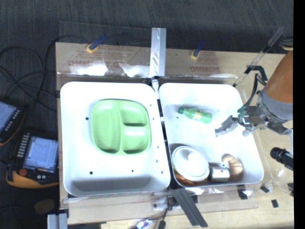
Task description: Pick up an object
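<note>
Seeing white bowl (190,161) and copper elbow (232,165) nearest, right bin (248,173) front. Claw (234,126) above them at right wall, fingers spread, pinching nothing. Green bottle (195,114) farther back. Green tray (121,126) in left bin (71,128).

This is a robotics lab or test cell, not a home. The wooden bench (228,61) bears two shallow white bins (71,128) fixed side by side, with taped plastic sheeting behind them. Left of the bench, a handheld control pendant (35,156) and loose black cables (28,75) lie on dark carpet.
</note>
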`<move>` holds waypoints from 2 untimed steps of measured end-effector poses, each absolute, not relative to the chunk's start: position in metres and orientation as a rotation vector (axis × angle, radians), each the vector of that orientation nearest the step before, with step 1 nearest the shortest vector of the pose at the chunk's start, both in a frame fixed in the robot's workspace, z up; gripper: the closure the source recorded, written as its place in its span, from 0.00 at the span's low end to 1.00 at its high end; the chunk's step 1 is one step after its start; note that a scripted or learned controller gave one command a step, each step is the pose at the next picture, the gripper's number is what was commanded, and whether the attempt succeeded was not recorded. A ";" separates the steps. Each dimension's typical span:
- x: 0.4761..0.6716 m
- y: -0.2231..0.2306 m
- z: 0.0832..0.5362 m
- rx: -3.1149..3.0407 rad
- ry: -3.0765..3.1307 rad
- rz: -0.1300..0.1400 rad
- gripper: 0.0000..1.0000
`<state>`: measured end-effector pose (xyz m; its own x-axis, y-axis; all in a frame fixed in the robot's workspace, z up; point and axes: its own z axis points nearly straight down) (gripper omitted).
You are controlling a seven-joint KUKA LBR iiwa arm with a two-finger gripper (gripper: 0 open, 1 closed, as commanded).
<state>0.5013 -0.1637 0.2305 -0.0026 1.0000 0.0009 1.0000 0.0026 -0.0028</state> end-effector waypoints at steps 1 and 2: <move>0.484 -0.222 0.140 -2.239 -2.196 0.001 0.00; 0.559 -0.132 0.100 -2.126 -2.309 0.003 0.00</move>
